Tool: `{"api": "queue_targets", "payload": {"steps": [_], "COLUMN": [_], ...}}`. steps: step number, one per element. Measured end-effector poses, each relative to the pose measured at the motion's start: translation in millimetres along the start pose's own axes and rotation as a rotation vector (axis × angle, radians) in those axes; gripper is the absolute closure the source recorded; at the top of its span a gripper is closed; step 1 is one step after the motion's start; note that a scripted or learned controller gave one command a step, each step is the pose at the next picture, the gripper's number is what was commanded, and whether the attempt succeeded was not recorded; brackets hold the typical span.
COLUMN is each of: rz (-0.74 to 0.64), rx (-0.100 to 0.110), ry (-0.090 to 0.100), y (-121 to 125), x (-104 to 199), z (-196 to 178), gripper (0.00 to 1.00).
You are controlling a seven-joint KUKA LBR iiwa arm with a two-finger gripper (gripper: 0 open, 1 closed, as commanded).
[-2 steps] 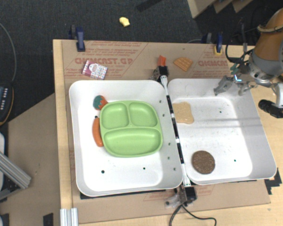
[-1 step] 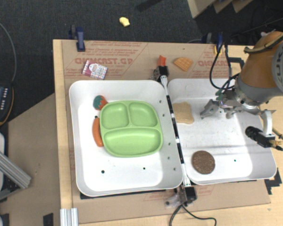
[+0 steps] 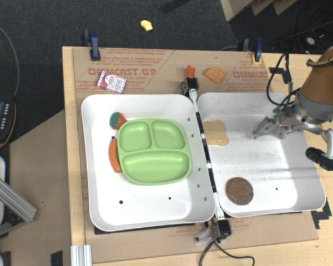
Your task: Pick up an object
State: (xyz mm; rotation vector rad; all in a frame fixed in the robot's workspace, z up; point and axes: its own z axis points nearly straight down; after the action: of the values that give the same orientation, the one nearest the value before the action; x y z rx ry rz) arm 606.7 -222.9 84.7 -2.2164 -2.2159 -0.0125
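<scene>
Nearest the camera, a round brown patty (image 3: 240,190) lies flat near the front edge of the right bin (image 3: 299,195), well apart from everything else in it. Farther back in the same bin, a pale tan slice of bread (image 3: 216,133) rests against the wall shared with the left bin (image 3: 100,204).

KUKA's grey arm (image 3: 322,87) reaches in from the right, its gripper (image 3: 266,131) low over the back part of the right bin with its fingers spread wide and nothing between them. Bare white bin floor lies between the fingertips and the bread slice; the patty sits well forward of the tool.

Across the divider, a green sectioned plate (image 3: 154,151) with three compartments fills the middle of the left bin. An orange sausage-shaped toy (image 3: 115,155) lies along the plate's left rim, touching or just beside it. Behind that, a small round toy in orange and dark green (image 3: 117,119) sits at the plate's back left corner.

On the cardboard bench top (image 3: 144,65) behind the bins lie a small pink-and-white packet (image 3: 111,82), at the left, and a tan waffle-like cracker (image 3: 215,75) near the middle. Two blue clamps (image 3: 92,45) grip the bench's back edge. A yellow scrap (image 3: 146,25) lies on the dark floor beyond.
</scene>
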Motion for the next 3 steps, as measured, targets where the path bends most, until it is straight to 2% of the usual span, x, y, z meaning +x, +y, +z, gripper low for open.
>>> {"api": "queue_targets", "payload": {"steps": [1, 2, 3], "rz": [-0.004, -0.004, 0.001], "rx": [-0.007, -0.007, 0.002], "ry": [-0.013, -0.012, -0.009], "y": [56, 62, 6], "x": [31, 78, 115], "z": [-16, -73, 4], "gripper": [0.0, 0.0, 0.0]}}
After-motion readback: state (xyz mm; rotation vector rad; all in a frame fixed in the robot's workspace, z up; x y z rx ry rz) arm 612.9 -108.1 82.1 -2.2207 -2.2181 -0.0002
